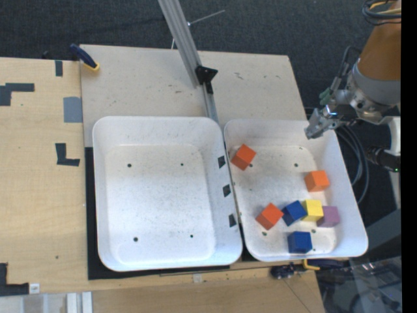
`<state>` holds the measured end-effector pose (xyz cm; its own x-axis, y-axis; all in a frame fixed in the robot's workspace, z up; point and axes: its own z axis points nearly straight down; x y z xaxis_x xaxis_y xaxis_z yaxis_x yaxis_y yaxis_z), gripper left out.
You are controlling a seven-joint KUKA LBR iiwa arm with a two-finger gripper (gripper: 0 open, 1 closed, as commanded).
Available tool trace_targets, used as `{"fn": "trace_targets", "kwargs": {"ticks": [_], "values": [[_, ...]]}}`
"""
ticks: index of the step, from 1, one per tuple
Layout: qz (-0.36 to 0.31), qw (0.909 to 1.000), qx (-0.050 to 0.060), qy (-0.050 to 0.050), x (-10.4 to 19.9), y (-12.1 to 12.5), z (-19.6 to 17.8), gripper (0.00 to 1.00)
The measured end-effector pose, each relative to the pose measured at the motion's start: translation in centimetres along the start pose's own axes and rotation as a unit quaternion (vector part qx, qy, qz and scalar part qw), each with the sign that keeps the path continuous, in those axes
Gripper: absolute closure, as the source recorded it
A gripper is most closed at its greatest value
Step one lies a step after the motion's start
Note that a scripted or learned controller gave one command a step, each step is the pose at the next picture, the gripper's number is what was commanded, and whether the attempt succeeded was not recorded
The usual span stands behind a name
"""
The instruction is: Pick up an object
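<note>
The right bin (342, 158) holds several small cubes. One orange cube (244, 156) lies near its upper left, another orange cube (316, 180) at the right, and a third orange cube (268, 216) sits lower in the middle. Beside that are a blue cube (294, 212), a yellow cube (314, 209), a purple cube (329, 216) and a second blue cube (300, 241) near the front wall. My gripper (316, 126) hangs over the bin's upper right corner, apart from all cubes, with nothing seen in it.
The left bin (104, 149) stands next to the right one. A slanted metal rail (179, 28) runs from the top down to the gap between the bins. Cables (361, 168) trail along the right bin's outer side. A blue and yellow clamp (85, 57) lies at the bench's upper left.
</note>
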<state>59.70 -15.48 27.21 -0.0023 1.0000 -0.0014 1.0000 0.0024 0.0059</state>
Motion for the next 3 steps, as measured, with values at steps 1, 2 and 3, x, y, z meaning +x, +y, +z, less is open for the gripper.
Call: {"fn": "trace_targets", "kwargs": {"ticks": [1, 2, 3], "values": [[-0.002, 1.0000, 0.004, 0.001, 5.3, 0.6, 1.7, 1.00], [-0.002, 1.0000, 0.004, 0.001, 10.8, -0.1, 2.1, 1.00], [-0.003, 1.0000, 0.003, 0.002, 16.5, 0.5, 1.5, 1.00]]}}
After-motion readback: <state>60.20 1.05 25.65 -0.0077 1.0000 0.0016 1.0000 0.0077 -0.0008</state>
